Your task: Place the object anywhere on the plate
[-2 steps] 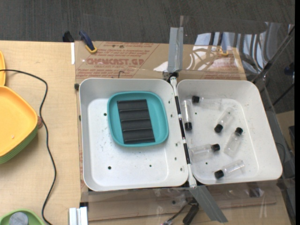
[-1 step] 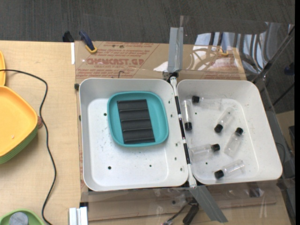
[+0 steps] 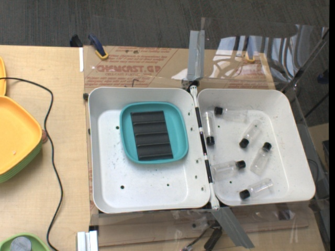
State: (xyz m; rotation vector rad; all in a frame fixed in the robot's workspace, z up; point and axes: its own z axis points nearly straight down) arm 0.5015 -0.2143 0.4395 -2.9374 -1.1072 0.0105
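— What takes up the most room?

— The wooden bench, then the two white bins on it: the left bin and the right bin, touching along their inner walls. A printed sheet of cardboard lies behind them.

— And the plate?

— The teal plate sits in the left bin, toward its back, with a dark ribbed pad on its middle. Nothing else rests on it.

— Off to the side?

— Yellow dishes are stacked at the bench's left edge, and a black cable runs past them.

— Where are the objects to be placed?

— Six clear vials with black caps lie scattered on the right bin's floor, all on their sides. One vial lies along the wall next to the left bin; another vial is near the front edge.

— Smallest thing?

— A blue and yellow clip at the cardboard's back corner.
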